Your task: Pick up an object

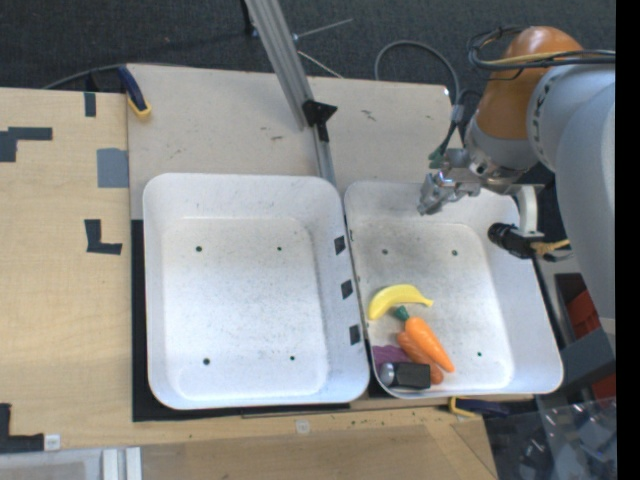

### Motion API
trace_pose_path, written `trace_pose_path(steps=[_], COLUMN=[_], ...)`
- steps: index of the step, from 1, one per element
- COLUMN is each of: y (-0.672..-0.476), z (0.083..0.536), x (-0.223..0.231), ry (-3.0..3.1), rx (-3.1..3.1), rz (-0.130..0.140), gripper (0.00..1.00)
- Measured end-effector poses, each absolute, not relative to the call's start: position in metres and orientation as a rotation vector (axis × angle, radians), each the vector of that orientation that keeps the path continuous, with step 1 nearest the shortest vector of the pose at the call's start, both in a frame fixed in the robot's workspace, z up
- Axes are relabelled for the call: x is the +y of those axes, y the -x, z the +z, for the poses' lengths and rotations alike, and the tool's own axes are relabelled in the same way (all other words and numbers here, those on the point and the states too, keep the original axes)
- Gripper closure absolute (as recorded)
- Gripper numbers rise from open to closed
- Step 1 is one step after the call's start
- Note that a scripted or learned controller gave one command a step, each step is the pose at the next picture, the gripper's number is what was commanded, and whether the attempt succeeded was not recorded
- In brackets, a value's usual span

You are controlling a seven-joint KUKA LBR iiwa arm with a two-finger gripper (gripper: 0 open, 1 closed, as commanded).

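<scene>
Several small things lie bunched in the near left corner of the right bin (500, 368): a yellow banana (398, 299), an orange carrot (428, 344) with a green top, a dark block (411, 375) and a scrap of purple (383, 354) under them. The left bin (240, 288) beside it holds nothing to pick. The gripper (432, 200) hangs over the far rim of the right bin, well apart from the pile, and nothing sits between the fingers; whether they are wide or narrow I cannot tell, as they are small and blurred here.

The main risk, as I judge it, is the crowding. The carrot touches the banana and the block, so a descent may land the fingers on two things at once, or push one aside and close on air. The pile also sits close to the bin's wall, where a finger could strike the rim. The carrot's rounded taper may slip free of a squeeze.
</scene>
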State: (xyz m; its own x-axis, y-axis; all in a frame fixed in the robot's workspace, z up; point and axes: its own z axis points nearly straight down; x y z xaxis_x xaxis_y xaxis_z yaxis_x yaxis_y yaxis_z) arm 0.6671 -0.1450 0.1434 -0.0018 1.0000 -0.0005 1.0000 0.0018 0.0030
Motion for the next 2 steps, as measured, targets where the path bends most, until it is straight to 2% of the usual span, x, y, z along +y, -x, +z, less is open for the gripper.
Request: trace_pose_path(steps=[2], y=[-0.672], z=[0.245], x=[-0.136], ry=[-2.216], rx=[2.22], rz=[0.005], gripper=[1.0])
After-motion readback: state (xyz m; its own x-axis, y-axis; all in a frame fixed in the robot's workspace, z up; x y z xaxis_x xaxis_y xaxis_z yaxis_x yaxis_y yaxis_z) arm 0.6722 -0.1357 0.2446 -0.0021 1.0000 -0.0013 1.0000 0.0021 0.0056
